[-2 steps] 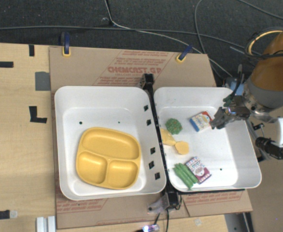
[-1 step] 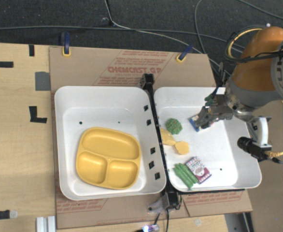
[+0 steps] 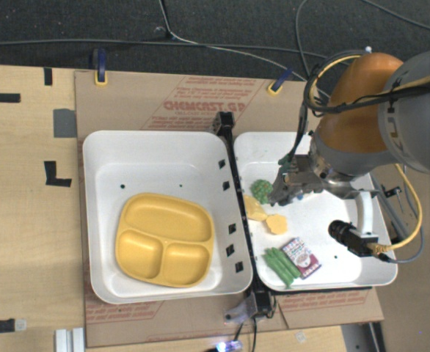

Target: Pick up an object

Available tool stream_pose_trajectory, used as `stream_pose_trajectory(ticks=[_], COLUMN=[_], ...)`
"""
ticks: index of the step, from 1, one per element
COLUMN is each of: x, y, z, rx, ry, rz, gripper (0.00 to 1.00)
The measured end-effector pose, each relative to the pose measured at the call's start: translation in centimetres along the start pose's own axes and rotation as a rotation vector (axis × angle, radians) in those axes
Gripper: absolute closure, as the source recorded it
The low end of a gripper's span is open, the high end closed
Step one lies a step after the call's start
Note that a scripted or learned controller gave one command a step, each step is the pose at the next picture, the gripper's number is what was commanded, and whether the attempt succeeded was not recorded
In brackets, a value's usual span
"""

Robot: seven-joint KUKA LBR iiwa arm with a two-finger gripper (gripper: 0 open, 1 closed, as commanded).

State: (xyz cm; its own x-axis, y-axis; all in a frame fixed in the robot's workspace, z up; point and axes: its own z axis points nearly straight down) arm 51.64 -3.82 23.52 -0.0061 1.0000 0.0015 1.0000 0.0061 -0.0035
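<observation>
My gripper (image 3: 281,194) hangs low in the right bin (image 3: 347,270), just right of a small green leafy piece (image 3: 261,190) near the bin's left wall. Below it lie two pale yellow pieces (image 3: 266,217), one touching the other. Nearer the front lie a green pod-like item (image 3: 279,265) and a small pink-and-white packet (image 3: 300,256), side by side. The dark fingers blend with the wrist, so their spacing is unclear. Nothing shows between them.
The left bin (image 3: 97,160) holds a yellow three-compartment tray (image 3: 164,238). A black divider clip strip (image 3: 231,196) runs between the bins. The arm's orange band and grey body (image 3: 362,116) overhang the right bin's back right. Cables loop above the bench.
</observation>
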Motion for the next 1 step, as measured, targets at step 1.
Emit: stream_pose_trajectory(ticks=[1], x=[5.09], y=[-0.79], z=[-0.47], rx=[-0.001], ry=[0.0], rz=[-0.001], gripper=[1.0])
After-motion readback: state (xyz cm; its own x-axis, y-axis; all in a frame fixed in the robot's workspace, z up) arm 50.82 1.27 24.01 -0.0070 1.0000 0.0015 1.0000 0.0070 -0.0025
